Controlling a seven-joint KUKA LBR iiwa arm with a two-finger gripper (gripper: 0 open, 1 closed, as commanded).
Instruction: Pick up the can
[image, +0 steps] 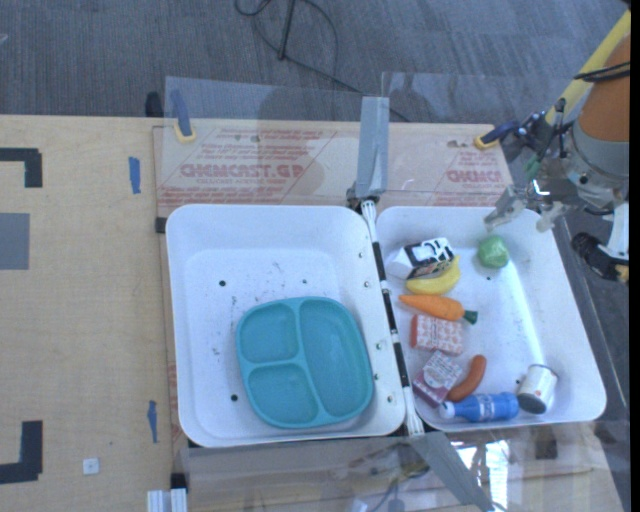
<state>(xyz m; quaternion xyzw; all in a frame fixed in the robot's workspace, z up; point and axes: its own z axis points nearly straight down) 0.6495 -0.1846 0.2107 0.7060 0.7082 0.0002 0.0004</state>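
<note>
The can (537, 386) lies on its side in the near right corner of the right bin (556, 262), a small silvery cylinder with its dark open or lidded end turned toward the bin's near rim, touching or just beside the cap end of a blue bottle (483, 407) that lies along the near wall. From its look I judge it a light, thin-walled metal can: stiff across its ends but easy to dent on the round side, smooth and rather slippery, and free to roll on the bin floor if nudged. The best hold seems to be across the curved body near its middle, fingers (500, 213) set on either side of the rolling axis, coming down on the side away from the bottle and clear of the bin wall, which crowds it. The gripper (523, 211) hangs over the far right corner of the right bin, well apart from the can, just beside a green ball (492, 251); its 2 fingers stand spread apart with nothing between them. A red sausage (470, 375) lies near the can on the side toward the bin's middle, apart from it.
</note>
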